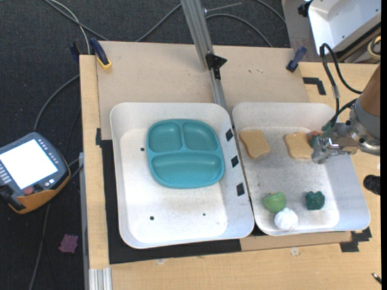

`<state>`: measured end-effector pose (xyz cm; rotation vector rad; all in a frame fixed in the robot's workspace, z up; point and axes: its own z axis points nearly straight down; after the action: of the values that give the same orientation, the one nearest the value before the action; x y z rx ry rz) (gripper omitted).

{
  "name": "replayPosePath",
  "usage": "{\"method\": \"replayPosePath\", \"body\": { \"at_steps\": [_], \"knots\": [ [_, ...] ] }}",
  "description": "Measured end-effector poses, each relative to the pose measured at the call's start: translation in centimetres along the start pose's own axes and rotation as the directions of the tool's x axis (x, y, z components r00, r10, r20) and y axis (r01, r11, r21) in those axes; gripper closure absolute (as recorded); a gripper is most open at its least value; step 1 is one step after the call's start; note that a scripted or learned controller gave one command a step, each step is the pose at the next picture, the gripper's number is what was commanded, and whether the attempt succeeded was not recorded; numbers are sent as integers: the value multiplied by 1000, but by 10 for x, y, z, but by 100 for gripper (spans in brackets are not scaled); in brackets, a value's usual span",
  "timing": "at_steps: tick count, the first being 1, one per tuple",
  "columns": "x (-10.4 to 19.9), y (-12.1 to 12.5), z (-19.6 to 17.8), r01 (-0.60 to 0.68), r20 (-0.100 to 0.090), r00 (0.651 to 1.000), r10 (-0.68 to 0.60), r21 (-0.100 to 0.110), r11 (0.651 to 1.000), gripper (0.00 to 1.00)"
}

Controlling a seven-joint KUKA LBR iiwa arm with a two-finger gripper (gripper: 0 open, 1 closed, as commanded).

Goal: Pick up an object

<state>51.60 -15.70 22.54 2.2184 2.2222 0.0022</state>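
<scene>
White plastic makes up both shallow bins on your bench: the left bin [130, 222] holds a teal divided plate [184, 153] lying flat a little above its middle, and the right bin [354, 207] holds the loose pieces you can choose from. You have two tan bread-like slices in the upper part of the right bin, one slice [254, 143] near the left wall and the other slice [298, 145] further right. Lower down you see a light green round piece [275, 201] with a white ball [286, 219] just below it, the two touching or very nearly so, and a dark green lump [314, 200] to their right, apart from both.

Your gripper [319, 151] reaches in from the right on the grey arm with its orange band [376, 92], and its metal tip sits just at the right edge of the right-hand tan slice, with a small red and green patch showing beside it. From this slanted view you cannot tell whether the tip touches the slice. Nothing can be seen between the fingers, and you cannot tell whether they are spread or closed.

Outside the bins, a handheld screen unit [30, 171] lies on the dark floor to the left, and a metal pole [199, 26] slants down toward the gap between the bins
</scene>
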Motion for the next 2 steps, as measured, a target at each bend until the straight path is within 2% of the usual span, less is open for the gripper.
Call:
{"method": "replayPosePath", "body": {
  "at_steps": [1,2],
  "knots": [
    [59,13,-9,6,-2,1000,-6,-1,1000,100],
    [108,24,2,5,-3,1000,-5,4,1000,100]
  ]
}}
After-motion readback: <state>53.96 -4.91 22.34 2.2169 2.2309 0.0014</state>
